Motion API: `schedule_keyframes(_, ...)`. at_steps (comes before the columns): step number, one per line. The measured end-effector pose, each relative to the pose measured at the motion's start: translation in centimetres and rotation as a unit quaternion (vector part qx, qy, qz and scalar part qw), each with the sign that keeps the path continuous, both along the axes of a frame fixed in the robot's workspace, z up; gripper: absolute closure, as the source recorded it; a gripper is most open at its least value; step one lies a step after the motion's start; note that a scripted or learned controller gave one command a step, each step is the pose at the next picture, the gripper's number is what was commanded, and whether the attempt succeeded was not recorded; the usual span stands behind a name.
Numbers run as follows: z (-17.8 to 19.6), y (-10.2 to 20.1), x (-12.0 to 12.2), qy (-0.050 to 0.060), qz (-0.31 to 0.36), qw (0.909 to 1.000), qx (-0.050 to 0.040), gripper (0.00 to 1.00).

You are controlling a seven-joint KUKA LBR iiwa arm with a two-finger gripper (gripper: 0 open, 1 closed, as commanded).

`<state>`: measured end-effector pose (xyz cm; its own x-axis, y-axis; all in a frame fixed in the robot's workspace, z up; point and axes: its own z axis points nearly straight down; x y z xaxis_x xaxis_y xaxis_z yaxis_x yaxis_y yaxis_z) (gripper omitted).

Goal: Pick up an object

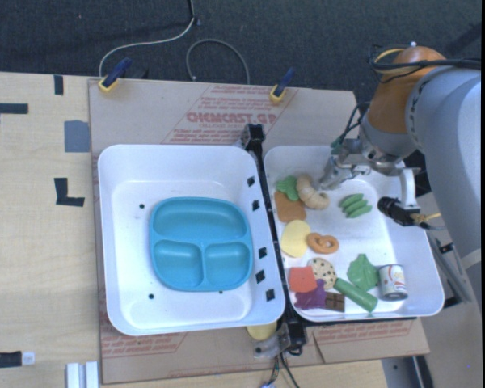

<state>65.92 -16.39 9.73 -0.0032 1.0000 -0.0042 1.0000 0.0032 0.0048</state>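
In the right bin (pixel 427 275), upper part, the gripper (pixel 330 174) is low over the toy food, tip just beside or touching the tan peanut-shaped piece (pixel 311 192); can't tell from this angle whether the fingers are apart or together, and nothing visibly sits between them. So the pick looks not done: approach made, grasp and lift still to come, as far as I can judge. Likely target is that tan piece, lying between the green leaf (pixel 288 187), the brown cookie-like slab (pixel 289 208) and the green pea pod (pixel 355 205). Tight spot: neighbours touch or nearly touch it on the left, and the divider wall between the bins (pixel 259 186) is near on that side. More open floor to the right, around the pea pod. Rest of the clutter (yellow disc (pixel 296 238), pretzel (pixel 322 242), can (pixel 392 280)) sits lower in the bin, well apart from the tip. Left bin (pixel 121 176) holds the blue divided tray (pixel 200 243).
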Motion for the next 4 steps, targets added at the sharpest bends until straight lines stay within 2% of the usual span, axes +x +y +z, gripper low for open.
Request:
schedule_keyframes(1,-0.1,0.0,0.0,0.001,0.0,1.0,0.0,0.0)
schedule_keyframes(2,-1.2,6.7,1.0,0.003,0.002,1.0,-0.0009,0.0)
schedule_keyframes(3,-1.1,6.8,-0.7,0.002,-0.001,1.0,0.0011,0.0)
schedule_keyframes(4,-0.2,6.8,-0.6,0.002,-0.001,1.0,0.0011,1.0)
